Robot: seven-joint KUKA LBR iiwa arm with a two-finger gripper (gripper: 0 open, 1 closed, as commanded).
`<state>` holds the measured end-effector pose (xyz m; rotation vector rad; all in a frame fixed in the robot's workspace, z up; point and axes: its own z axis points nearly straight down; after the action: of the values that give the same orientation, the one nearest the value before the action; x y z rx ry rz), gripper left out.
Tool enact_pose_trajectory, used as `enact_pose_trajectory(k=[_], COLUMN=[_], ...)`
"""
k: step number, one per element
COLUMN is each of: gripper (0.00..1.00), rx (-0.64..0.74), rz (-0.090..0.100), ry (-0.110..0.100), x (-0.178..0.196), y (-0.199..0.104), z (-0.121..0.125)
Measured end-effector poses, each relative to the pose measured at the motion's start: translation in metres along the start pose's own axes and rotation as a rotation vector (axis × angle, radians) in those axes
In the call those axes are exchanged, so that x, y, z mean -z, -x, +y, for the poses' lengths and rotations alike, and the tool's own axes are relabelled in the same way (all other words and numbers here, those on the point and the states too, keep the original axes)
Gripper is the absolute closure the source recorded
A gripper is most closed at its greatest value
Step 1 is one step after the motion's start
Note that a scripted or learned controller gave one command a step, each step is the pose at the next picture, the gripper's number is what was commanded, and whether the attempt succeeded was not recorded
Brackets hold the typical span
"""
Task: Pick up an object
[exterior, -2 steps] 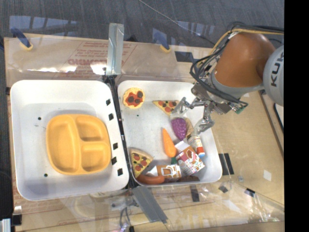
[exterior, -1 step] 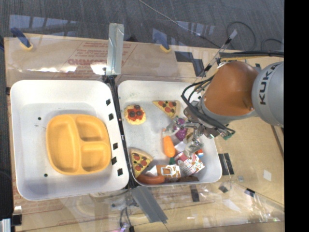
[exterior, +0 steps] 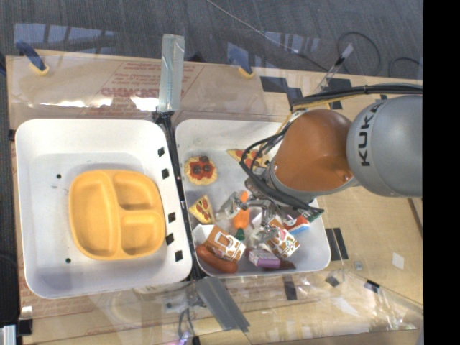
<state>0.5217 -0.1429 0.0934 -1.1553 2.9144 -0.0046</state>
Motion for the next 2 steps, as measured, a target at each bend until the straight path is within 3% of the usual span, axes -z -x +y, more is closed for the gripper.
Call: enact_pose_trajectory(k=[1, 2], gripper=[1.00, 1.00], rx=[0.006, -0.324], rz=[0.004, 0.009], ry=[0.010, 0.008], x=[0.005, -0.004], y=[0.001, 0.001], z=[0.003, 0.037])
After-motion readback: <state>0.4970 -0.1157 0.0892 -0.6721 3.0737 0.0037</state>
